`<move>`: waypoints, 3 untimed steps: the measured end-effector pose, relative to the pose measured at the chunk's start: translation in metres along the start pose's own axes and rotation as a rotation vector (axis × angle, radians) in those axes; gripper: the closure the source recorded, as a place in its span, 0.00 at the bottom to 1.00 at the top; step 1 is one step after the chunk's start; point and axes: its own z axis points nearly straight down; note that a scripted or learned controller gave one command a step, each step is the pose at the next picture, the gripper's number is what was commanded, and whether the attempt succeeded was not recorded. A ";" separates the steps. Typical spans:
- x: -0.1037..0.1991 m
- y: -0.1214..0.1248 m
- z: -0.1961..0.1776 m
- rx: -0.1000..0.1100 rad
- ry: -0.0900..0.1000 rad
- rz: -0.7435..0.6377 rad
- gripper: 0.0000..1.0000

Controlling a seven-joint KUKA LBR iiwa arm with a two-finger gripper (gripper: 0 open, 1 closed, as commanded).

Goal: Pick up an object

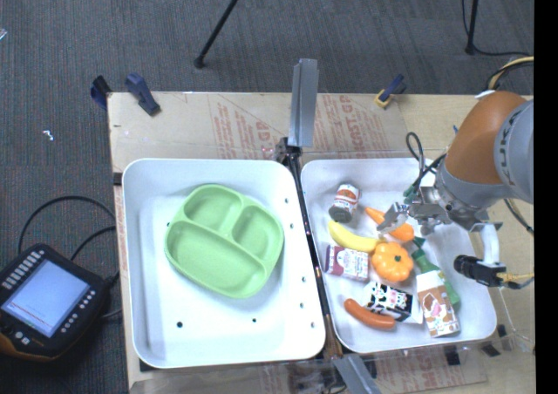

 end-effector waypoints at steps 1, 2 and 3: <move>-0.001 0.000 -0.009 0.002 0.002 0.003 1.00; -0.001 -0.001 -0.018 0.004 0.004 0.005 1.00; 0.059 -0.002 -0.086 -0.002 -0.001 0.068 1.00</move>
